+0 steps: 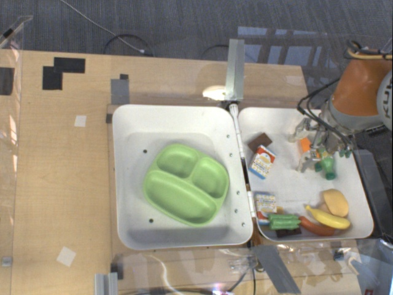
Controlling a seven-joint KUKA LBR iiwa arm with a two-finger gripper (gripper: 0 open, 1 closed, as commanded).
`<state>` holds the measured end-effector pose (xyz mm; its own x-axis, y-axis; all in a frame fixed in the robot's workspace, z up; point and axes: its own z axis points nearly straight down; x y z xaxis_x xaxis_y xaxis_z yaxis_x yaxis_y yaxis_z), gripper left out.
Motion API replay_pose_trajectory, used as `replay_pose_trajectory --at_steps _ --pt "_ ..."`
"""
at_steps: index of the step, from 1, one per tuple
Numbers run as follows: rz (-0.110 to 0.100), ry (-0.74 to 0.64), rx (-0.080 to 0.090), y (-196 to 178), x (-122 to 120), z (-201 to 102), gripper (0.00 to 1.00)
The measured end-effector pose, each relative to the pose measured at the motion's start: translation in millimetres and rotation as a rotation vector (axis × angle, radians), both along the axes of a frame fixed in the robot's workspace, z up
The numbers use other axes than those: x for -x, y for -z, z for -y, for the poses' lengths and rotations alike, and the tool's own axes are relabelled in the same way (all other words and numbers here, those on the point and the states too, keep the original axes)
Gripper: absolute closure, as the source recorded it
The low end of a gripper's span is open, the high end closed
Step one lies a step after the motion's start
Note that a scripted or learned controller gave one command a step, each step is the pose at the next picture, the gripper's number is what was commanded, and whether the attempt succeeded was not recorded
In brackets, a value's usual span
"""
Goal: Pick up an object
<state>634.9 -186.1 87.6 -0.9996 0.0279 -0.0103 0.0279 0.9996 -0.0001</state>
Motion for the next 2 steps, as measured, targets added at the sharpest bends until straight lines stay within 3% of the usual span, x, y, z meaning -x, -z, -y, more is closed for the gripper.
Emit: replay_pose_trajectory --at_steps 1,2 --pt "0.017 -0.003 0.003 -16.7 -5.0 -0.5 1.0" --pt "0.015 0.102 0.0 -156.3 45.6 -65.3 1.0"
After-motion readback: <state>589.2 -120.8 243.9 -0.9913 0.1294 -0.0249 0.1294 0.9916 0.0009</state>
